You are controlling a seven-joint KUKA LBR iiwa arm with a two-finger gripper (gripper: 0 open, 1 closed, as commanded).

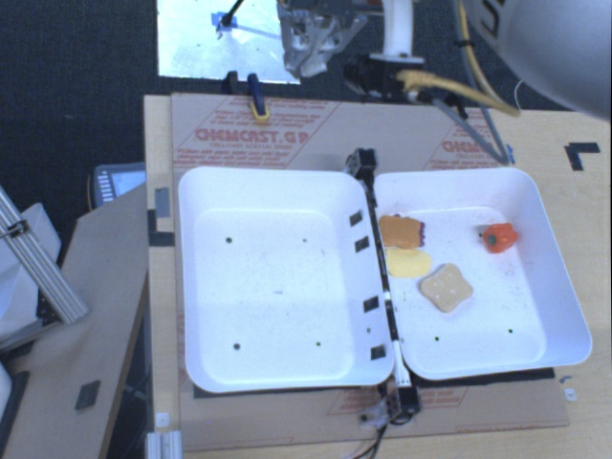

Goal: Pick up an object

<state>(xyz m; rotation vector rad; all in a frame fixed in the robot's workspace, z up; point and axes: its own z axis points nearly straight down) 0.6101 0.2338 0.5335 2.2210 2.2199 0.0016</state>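
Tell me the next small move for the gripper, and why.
Probably bring the gripper toward the right bin before descending. It sits high beyond the bins' far edge, while the red piece, bread slice, yellow piece and orange piece all lie in that bin.

You can read "CHEMCAST GP" in red on the board (251, 134) under the bins. On the arm (535, 17) at top right, you see the letters "UK".
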